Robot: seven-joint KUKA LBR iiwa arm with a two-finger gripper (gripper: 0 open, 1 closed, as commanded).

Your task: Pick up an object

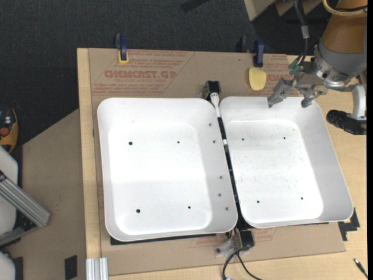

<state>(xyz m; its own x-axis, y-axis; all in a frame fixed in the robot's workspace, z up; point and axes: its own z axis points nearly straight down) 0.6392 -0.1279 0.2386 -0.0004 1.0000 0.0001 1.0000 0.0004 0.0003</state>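
My fingers (289, 96) hang spread and holding nothing, the yellow object (257, 78) just beside them on the surface, so the pick remains undone.

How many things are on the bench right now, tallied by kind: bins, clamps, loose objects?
White bins: 2, left bin and right bin
Blue-handled clamps on the far board edge: 2, left clamp and right clamp
Loose pale yellow object: 1, on the board beyond the bins, not in either one
Total: 5
The gripper hovers open over the right bin's far rim, holding nothing.
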